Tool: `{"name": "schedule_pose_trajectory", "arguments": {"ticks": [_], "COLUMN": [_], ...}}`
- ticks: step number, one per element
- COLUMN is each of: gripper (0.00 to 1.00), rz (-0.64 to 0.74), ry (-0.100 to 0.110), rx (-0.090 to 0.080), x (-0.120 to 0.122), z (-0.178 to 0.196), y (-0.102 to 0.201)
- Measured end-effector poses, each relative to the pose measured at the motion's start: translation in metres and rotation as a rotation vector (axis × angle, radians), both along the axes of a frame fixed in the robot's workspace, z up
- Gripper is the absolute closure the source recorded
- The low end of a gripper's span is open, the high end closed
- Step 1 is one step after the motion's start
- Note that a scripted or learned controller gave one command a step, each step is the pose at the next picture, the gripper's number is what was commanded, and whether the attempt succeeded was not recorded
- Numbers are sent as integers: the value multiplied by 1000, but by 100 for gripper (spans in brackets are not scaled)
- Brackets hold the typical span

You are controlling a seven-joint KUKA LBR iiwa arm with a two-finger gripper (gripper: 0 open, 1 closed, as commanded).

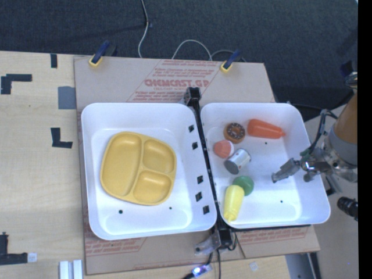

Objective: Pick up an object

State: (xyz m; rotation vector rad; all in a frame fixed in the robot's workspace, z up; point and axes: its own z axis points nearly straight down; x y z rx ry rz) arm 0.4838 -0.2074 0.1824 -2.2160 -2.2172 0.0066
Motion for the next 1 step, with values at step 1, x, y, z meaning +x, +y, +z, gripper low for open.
{"name": "schedule_pose_trajectory", "arguments": {"ticks": [1], "gripper": [0], "rz": [1], "ry": [4], "rx": [3], "x": [0], "z": [-54], "y": [11]}}
